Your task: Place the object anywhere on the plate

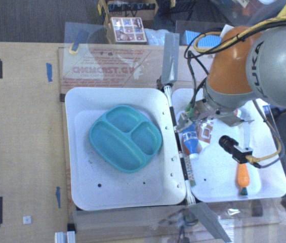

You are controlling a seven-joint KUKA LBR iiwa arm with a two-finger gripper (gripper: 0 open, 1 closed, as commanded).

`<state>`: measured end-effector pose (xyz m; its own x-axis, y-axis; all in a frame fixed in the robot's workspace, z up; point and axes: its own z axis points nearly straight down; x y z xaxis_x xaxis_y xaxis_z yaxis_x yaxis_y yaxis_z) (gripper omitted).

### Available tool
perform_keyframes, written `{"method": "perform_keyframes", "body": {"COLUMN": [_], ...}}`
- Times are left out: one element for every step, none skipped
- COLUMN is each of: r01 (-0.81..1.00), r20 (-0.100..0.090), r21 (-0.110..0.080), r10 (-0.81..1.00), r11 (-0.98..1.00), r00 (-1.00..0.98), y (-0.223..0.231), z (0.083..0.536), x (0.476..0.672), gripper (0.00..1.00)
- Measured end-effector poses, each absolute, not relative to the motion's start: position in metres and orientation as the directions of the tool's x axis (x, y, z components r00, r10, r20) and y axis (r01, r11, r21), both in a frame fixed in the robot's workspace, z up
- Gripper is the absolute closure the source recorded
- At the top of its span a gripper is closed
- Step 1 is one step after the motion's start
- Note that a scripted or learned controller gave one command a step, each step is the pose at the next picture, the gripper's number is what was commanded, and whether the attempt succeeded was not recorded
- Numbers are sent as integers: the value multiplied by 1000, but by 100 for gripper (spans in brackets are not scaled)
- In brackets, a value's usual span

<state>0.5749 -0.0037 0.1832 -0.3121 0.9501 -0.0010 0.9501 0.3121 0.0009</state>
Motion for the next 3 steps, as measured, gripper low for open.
{"method": "perform_keyframes", "body": {"r01": [932,932,943], "r20": [-1,-2,0], "r21": [1,1,0], "r10": [932,932,943], "r11": [363,363,332], "r00": [-363,-363,-332], "y": [63,63,89], "z": [183,183,138], "x": [579,579,559], "gripper": [100,0,0]}}
